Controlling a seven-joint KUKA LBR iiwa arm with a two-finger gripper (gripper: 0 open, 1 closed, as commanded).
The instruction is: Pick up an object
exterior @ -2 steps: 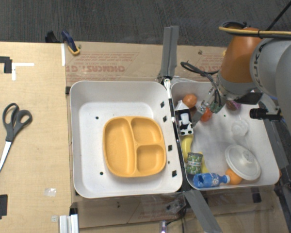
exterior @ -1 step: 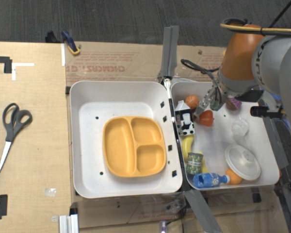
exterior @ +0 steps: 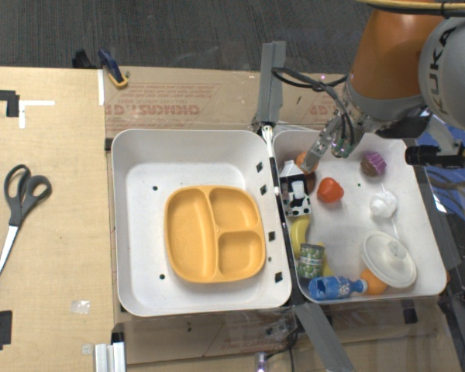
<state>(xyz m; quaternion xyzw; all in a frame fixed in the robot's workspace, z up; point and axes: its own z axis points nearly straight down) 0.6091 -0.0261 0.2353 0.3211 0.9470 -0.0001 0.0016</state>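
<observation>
A wooden bench [exterior: 46,285] carries two white bins. The left bin [exterior: 132,208] holds a yellow divided plate [exterior: 215,232]. At the upper right of the frame the gripper [exterior: 319,152] hangs over the right bin [exterior: 418,231], its state unclear, near a red ball [exterior: 330,191] below it.

Around the red tomato [exterior: 330,190] in the right bin [exterior: 422,208], open floor lies to its right and below; the black-and-white carton [exterior: 295,194] crowds its left, the gripper [exterior: 325,147] hangs above.
</observation>
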